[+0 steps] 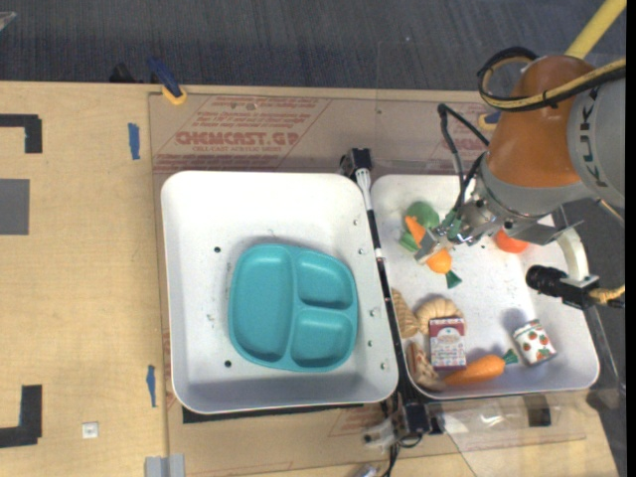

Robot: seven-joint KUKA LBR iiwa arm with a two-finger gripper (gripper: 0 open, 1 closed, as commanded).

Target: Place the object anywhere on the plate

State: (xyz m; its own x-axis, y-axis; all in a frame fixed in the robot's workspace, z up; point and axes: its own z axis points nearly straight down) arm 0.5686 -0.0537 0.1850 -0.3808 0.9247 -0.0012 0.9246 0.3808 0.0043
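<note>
A teal divided plate (293, 306) lies in the left white bin (189, 266). My gripper (452, 231) hangs low over the upper left part of the right bin (581, 366). It sits between a small carrot with a green top (414, 225) and an orange piece with a green tip (438, 260). Both lie close beside it, and I cannot tell whether it touches either one. The grey and orange arm covers what is under the wrist.
The right bin also holds a red-orange object (511, 243) partly under the arm, a bread-like piece (434, 310), a small red and white carton (447, 344), a larger carrot (475, 369) and a strawberry-print can (534, 342). A black bar (370, 217) separates the bins.
</note>
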